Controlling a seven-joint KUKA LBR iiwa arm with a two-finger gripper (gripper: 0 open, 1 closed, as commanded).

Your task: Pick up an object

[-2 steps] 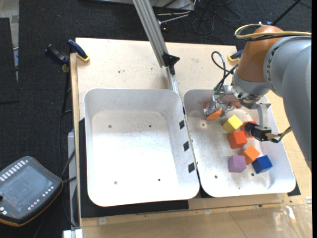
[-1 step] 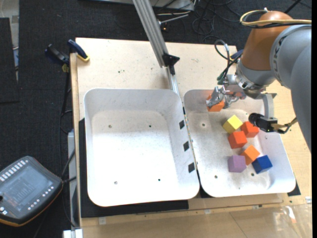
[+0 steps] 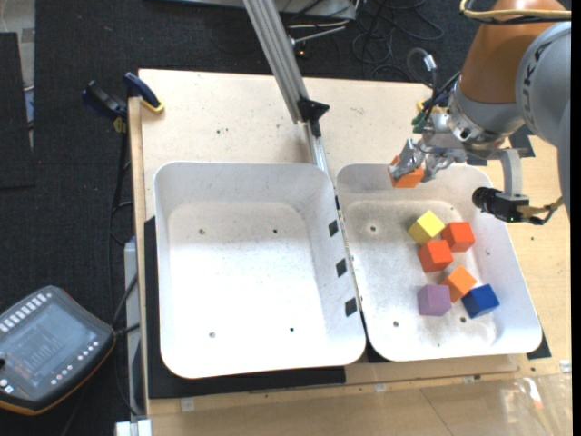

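We found the gripper [image 3: 408, 173] pinching an orange block [image 3: 408, 178] above the right bin [image 3: 517, 307], at twelve o'clock from the yellow block [image 3: 426, 227]. We read no labels.

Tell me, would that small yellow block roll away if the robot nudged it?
Probably not: the small yellow block looks flat-faced, so it should slide rather than roll. It seems rigid and likely light. Pushed, it may bump the orange block beside it.
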